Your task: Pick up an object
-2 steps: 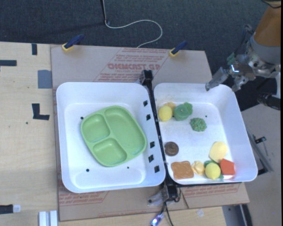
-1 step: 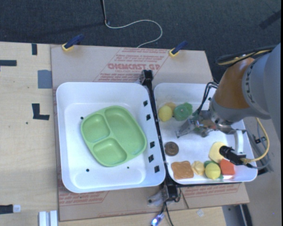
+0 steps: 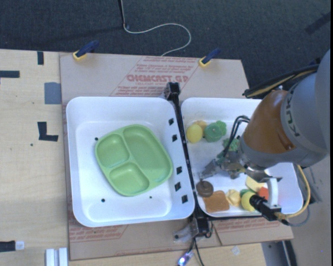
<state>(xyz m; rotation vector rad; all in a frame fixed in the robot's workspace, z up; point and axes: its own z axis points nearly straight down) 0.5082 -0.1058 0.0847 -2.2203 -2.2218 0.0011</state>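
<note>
Claw (image 3: 211, 170) above right white bin (image 3: 299, 195)

Small toy foods in the right bin (image 3: 299, 195): yellow lemon (image 3: 194, 132), green piece (image 3: 215, 130), brown disc (image 3: 205, 189), toast-like slab (image 3: 216, 203).

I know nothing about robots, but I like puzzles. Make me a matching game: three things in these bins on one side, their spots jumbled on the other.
Things:
1. green divided plastic plate
2. yellow lemon-shaped toy
3. tan toast-like slab

Places:
A. near front edge of the right bin
B. lying in the left bin
C. right bin, beside the divider, toward the back

Pairs: 1-B, 2-C, 3-A
</note>
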